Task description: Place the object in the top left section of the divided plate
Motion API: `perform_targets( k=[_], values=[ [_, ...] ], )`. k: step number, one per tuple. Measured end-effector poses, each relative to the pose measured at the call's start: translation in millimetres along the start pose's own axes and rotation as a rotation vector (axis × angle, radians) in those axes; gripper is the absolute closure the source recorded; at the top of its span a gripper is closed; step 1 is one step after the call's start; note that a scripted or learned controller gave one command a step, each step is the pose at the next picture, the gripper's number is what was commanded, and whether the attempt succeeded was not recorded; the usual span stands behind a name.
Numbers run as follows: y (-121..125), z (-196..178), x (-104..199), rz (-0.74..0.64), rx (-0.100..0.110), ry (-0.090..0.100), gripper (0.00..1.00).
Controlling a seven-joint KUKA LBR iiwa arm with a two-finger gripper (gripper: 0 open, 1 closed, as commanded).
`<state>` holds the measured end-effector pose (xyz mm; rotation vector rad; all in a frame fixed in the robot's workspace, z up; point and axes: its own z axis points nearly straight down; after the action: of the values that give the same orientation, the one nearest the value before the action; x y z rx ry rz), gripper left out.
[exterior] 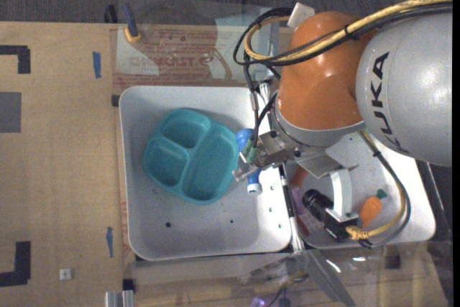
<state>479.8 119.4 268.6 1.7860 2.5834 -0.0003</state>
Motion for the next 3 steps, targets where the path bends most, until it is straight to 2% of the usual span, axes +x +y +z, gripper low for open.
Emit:
perform_targets(
  k=[1,3],
  values=[
    [57,21,42,-0.109,-0.002,0.000,1.00],
    [51,-1,37,-0.088,-0.002,0.000,1.00]
  ],
)
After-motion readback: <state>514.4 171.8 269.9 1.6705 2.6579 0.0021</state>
